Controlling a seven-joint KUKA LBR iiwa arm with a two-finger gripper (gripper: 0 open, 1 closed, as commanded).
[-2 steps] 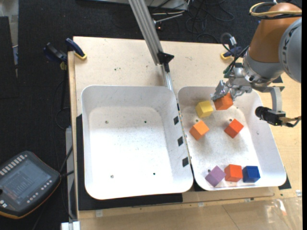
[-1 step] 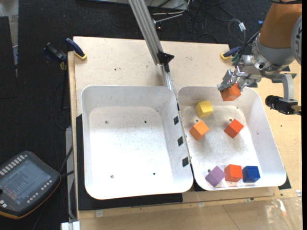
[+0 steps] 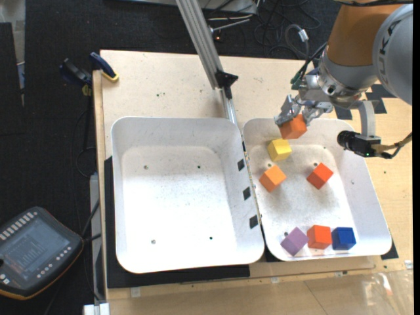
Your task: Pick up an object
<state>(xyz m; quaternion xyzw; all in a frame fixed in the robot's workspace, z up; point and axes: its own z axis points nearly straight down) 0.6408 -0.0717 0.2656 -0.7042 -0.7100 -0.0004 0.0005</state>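
My gripper [image 3: 295,118] hangs over the far end of the right bin [image 3: 367,195], shut on an orange cube [image 3: 293,128] that sits between its fingers, lifted above the bin floor. Just below it lies a yellow cube [image 3: 279,149]. Further down the same bin rest a light orange cube [image 3: 273,176] and a red-orange cube [image 3: 319,175]. Along the near edge sit a purple cube [image 3: 294,240], another red-orange cube [image 3: 319,236] and a blue cube [image 3: 343,237] in a row.
The left bin [image 3: 125,176] stands beside the right one. A slanted metal pole [image 3: 200,35] runs from the top down to the bins' junction. A blue and yellow clamp [image 3: 98,67] lies at the bench's far left; a teach pendant [image 3: 33,251] sits lower left.
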